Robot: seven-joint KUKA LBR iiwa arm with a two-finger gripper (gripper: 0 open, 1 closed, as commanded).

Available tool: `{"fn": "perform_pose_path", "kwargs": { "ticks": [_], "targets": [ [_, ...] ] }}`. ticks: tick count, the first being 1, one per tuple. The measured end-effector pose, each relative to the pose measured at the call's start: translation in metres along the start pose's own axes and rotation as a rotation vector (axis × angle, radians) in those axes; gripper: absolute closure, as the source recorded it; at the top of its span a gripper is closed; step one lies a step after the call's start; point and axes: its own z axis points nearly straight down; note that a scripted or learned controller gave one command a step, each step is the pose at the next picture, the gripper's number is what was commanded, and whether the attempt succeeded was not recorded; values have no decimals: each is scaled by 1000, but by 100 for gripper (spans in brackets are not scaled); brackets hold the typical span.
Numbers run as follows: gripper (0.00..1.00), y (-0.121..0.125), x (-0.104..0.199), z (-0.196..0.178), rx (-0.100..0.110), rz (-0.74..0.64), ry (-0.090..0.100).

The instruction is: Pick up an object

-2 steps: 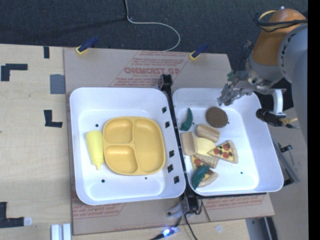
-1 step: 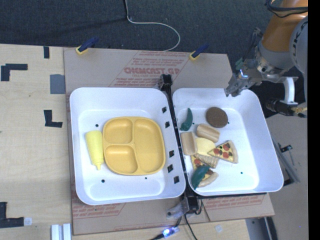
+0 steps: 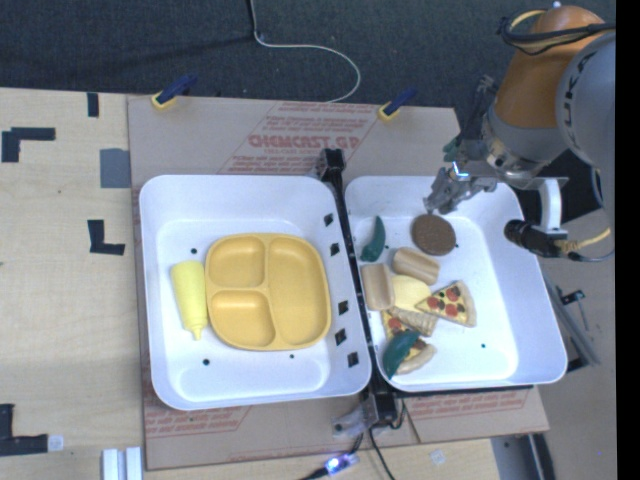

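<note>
End effector (image 3: 441, 200): at the back of the right bin (image 3: 530, 313), just above and behind the brown disc; whether it is open or closed cannot be told, and nothing is seen in its grasp.
Arm (image 3: 545, 78): enters from the right; its upper part is cut off by the picture's edge.
Brown disc (image 3: 434, 233): round, flat, dark brown, lying in the right bin's rear half; its back edge meets the end effector's tip.
Food pile (image 3: 412, 298): tan roll, pale pieces, a pizza slice (image 3: 449, 303) and green items packed together; several overlap, so their outlines are hard to separate.
Left bin (image 3: 170, 368): holds a yellow divided tray (image 3: 268, 291) with a yellow bottle (image 3: 189, 296) just beside it.
Surface (image 3: 60, 298): pale wood with cardboard beneath both bins.
</note>
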Motion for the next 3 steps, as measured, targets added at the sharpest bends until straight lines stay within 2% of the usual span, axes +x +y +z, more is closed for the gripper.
{"fn": "perform_pose_path", "kwargs": {
  "ticks": [3],
  "targets": [
    [100,-89,127,14,2,-1,0]
  ]
}}
